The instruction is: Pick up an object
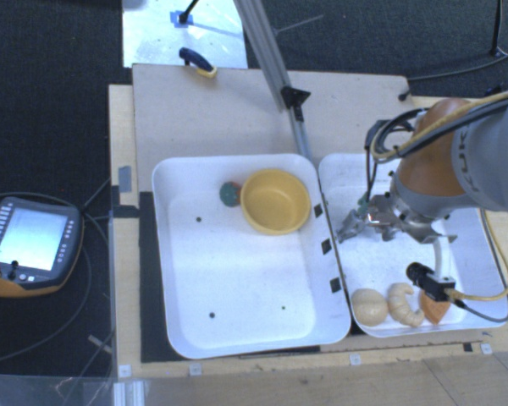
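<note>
**Arm hanging over right bin**

Gripper is hovering over right bin nr its left wall, w/ nothing seen in it; can't tell its state. Egg, shrimp & orange piece are lying together at that bin's near edge. Yellow bowl is sitting in left bin, a green ball touching it.

bowl in left bin, pastries right

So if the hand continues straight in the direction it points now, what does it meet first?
The hand points left, toward the bins' shared edge. It would probably first meet the right bin wall, then the left bin; its height is unclear.
</note>
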You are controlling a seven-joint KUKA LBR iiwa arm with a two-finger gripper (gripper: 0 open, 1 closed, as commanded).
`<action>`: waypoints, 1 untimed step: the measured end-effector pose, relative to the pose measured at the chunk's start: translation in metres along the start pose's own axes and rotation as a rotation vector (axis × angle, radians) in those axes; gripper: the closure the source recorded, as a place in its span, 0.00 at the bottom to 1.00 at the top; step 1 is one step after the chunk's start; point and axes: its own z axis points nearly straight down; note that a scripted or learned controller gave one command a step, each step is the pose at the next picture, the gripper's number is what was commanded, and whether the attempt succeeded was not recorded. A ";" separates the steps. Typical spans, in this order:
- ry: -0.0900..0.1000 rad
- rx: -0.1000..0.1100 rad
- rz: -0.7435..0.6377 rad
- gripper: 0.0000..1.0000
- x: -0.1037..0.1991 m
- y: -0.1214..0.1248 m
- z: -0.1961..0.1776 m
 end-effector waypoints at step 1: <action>-0.001 -0.005 0.000 0.00 0.000 0.000 0.020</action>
